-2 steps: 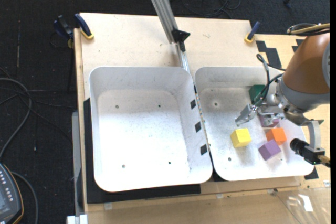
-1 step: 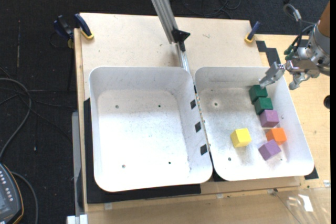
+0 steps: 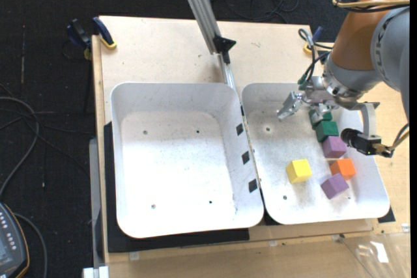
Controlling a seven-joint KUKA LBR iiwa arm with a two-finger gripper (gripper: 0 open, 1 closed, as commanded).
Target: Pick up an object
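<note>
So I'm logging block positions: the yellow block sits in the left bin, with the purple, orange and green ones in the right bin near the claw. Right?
Not quite. The camera view shows the yellow block in the right bin, along with the purple, orange and green ones near the claw.

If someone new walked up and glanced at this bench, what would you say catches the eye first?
Most likely the grey arm with its orange band, reaching in from the right so that its gripper hangs over the right bin. Next, the bright blocks clustered in that bin's right half: a yellow block, a green block, an orange block and two purple blocks. The left bin sits beside it.
</note>
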